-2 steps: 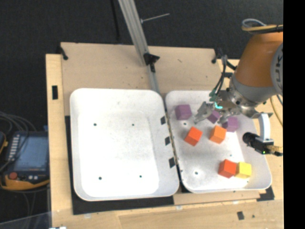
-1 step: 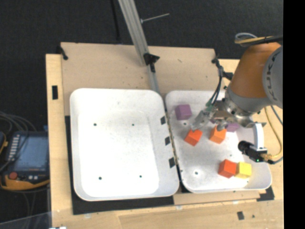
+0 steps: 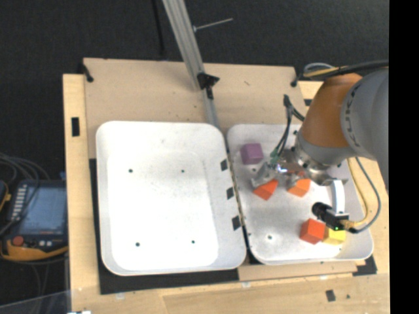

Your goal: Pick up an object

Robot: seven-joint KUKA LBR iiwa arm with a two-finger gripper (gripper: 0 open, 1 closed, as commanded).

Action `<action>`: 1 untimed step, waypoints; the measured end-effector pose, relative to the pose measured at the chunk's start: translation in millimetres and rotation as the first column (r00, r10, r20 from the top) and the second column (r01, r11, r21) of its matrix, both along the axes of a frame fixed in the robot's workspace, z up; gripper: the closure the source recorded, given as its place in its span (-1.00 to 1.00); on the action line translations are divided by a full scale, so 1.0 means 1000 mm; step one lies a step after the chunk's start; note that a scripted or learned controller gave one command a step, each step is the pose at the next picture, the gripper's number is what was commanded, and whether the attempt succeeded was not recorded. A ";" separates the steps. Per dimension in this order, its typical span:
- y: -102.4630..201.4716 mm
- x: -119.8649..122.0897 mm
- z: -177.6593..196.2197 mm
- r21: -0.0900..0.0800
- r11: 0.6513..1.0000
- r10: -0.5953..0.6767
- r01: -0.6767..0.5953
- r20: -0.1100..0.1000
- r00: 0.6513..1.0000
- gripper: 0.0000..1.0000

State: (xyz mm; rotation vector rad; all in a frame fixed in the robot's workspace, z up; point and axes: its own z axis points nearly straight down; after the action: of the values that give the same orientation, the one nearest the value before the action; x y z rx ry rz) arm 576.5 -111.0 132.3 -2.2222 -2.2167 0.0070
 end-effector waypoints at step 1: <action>-0.001 0.002 -0.034 0.001 1.000 0.000 0.000 0.009 1.000 -1.00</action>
State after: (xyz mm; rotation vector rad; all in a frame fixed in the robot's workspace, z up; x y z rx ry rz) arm 578.5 -111.7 98.4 -2.2257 -2.2212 -0.0046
